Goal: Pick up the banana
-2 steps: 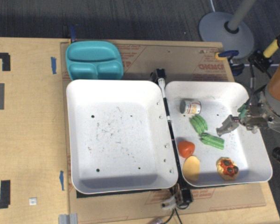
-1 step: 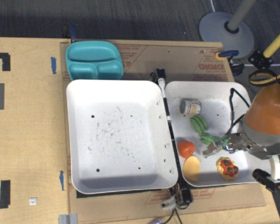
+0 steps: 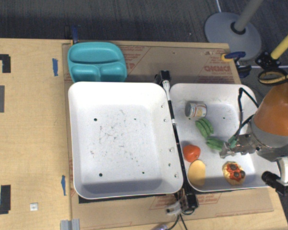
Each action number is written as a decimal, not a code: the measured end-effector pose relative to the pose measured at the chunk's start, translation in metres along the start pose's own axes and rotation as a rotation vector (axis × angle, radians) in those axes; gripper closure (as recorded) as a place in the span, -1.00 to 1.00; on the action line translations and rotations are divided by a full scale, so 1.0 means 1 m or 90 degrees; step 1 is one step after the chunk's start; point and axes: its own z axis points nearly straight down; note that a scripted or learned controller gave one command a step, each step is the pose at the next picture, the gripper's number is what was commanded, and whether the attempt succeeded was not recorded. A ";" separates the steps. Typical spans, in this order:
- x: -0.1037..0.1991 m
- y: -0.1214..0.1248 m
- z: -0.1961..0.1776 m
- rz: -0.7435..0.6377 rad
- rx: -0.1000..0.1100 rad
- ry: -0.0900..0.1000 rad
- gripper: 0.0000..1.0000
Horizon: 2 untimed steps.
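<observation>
Inside the right bin (image 3: 221, 94), the gripper (image 3: 229, 148) sits low over the right half, its tip right beside the lower of 2 green pods (image 3: 213, 143); whether it is open or closed cannot be told. No clear banana shape is visible. The nearest match is 1 rounded yellow fruit (image 3: 197, 172) at the bin's front-left corner, just below a red tomato (image 3: 191, 152), apart from the gripper, forward and toward the left bin (image 3: 120, 138).

Bright, even overhead light; soft shadows, mild glare on white bins (image 3: 120, 92); slightly soft focus.
</observation>
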 end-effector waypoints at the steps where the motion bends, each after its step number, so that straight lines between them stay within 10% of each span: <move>1: 0.000 0.000 0.000 0.000 0.000 0.000 -1.00; 2: 0.031 0.004 0.035 -0.308 0.000 0.000 -1.00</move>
